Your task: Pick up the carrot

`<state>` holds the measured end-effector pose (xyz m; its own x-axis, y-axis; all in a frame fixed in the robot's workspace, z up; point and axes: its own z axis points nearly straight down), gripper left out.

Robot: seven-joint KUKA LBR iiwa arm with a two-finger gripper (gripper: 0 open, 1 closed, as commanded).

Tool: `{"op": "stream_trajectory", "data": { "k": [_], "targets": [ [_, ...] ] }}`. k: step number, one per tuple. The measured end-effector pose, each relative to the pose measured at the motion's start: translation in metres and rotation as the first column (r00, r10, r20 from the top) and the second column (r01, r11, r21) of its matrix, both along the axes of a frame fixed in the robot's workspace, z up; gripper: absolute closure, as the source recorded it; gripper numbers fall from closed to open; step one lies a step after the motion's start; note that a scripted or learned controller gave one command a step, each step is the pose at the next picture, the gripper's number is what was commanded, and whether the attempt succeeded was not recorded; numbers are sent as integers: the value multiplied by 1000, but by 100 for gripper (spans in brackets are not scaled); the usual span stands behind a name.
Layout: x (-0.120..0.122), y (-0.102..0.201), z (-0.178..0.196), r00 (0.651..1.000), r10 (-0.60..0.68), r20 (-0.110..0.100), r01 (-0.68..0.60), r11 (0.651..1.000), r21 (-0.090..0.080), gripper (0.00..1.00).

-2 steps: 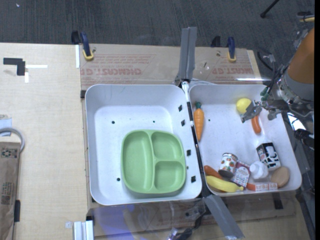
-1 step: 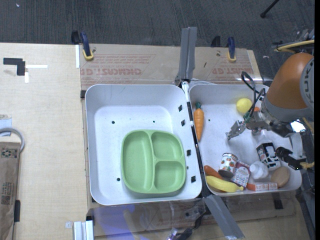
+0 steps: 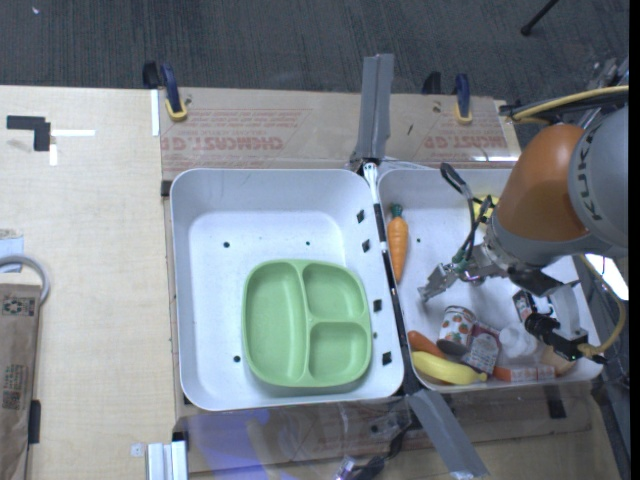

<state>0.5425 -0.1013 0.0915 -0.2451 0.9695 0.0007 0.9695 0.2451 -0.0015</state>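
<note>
- Carrot: lies in the right bin, against that bin's left wall, just beside the divider between the two bins. Its green top points toward the far edge, its orange tip toward the near edge. Nothing touches it.
- Gripper: low over the middle of the right bin, to the right of the carrot and clear of it. The metal fingers are small and partly blurred in this view; how far apart they stand cannot be told, and nothing is seen held between them.
- Arm: enters from the right, its orange band above the right bin's right half, covering part of that bin.
- Other contents of the right bin: a banana along the near wall, a small jar just behind it, and some packets toward the near right corner. All lie well apart from the carrot.
- Left bin: holds a green divided plate with three compartments, set toward the near right part of the bin.
</note>
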Motion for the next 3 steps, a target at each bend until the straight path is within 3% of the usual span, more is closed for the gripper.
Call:
{"op": "stream_trajectory", "data": {
  "k": [1,2,3],
  "targets": [
    [0,0,0,1000,0,0,0,1000,0,0],
    [-35,23,100,989,-148,1,148,989,-1,0],
    [22,56,99,999,47,0,-47,999,-1,0]
  ]
}}
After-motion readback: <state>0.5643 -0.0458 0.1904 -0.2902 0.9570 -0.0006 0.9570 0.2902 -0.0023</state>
